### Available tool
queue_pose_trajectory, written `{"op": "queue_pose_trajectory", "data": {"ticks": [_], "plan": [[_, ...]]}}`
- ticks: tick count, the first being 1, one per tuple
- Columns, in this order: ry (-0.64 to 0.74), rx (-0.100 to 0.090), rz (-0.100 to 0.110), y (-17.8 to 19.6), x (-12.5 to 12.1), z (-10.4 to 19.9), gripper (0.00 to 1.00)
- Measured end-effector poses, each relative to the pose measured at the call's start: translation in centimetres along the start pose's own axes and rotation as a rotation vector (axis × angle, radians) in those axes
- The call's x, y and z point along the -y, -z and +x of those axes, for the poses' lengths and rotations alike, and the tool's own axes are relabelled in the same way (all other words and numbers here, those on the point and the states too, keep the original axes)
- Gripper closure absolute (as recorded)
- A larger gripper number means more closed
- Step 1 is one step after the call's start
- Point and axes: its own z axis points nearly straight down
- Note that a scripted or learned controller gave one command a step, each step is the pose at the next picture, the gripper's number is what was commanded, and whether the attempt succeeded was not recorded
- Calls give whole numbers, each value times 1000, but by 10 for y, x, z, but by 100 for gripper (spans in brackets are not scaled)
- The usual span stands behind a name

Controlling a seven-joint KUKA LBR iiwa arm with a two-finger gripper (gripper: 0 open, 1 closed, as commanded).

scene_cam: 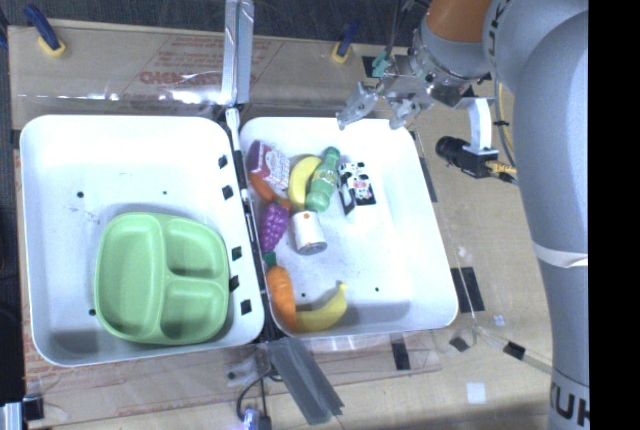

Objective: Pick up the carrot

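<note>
The arm [540, 98] reaches in from the right, with its gripper [378, 110] poised over the top rim of the right bin [420, 248]. The fingers are spread apart and nothing sits between them, so the grasp has not begun.

The left bin [50, 218] lies well off to the gripper's left and holds a green tray [160, 276], which plays no part here.

In the right bin, below and left of the gripper, sits a cluster: a yellow banana [302, 178] and a green bottle [323, 182] nearest it, a small black-and-white box [358, 185] just below it, then purple grapes [273, 226] and a white can [308, 232] further down.

The carrot [281, 295] lies well apart from the gripper, at the bin's lower left corner, pressed against the wall and touching a second banana [325, 308].

By my judgement the task is barely started: travel down across the bin, descent, closing on the carrot and lifting all remain.
</note>
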Motion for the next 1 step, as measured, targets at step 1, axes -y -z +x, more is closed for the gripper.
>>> {"op": "queue_pose_trajectory", "data": {"ticks": [1], "plan": [[24, 0, 1, -32, 75, 52, 0]]}}
